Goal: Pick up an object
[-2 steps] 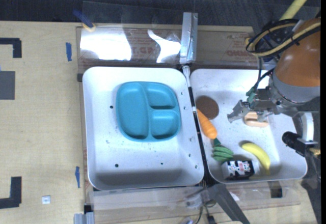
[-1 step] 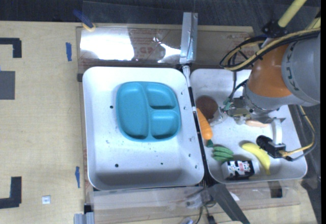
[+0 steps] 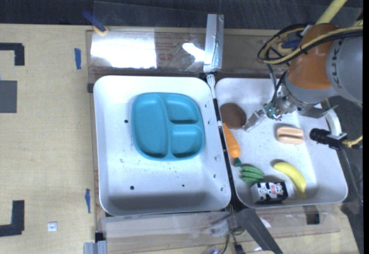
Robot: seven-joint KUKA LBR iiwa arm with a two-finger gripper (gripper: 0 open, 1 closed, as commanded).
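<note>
A round brown cookie-like disc (image 3: 233, 114) lies in the right-hand shallow white plastic bin (image 3: 328, 186), up at about ten o'clock of that bin's floor, close to the divider between the two bins. Just beside it, toward three o'clock, the claw (image 3: 253, 120) of the grey arm with the orange band (image 3: 314, 71) hangs low over the bin floor, its metal tip angled toward the disc; I cannot tell from here whether it touches the disc, nor how the claw is set, and nothing shows gripped in it. At six o'clock from the disc an orange carrot with green leafy top (image 3: 232, 144) lies along the bin's left wall, its leaves pointing toward the near edge. Farther out, at four o'clock from the disc, sits a tan hot dog bun with a pink sausage (image 3: 289, 133), and below that a yellow banana (image 3: 290, 176) lies slanted. Near the banana's lower end, at the bin's six o'clock side, rests a small black-and-white patterned carton (image 3: 270, 190) on its side. Across the divider, the left-hand shallow white bin (image 3: 112, 183) carries a teal divided plastic tray (image 3: 167, 126) with three compartments, lying flat slightly above centre. Both bins rest on a pale wooden desk (image 3: 40, 149) marked with black corner tape and small blue tape strips.
</note>
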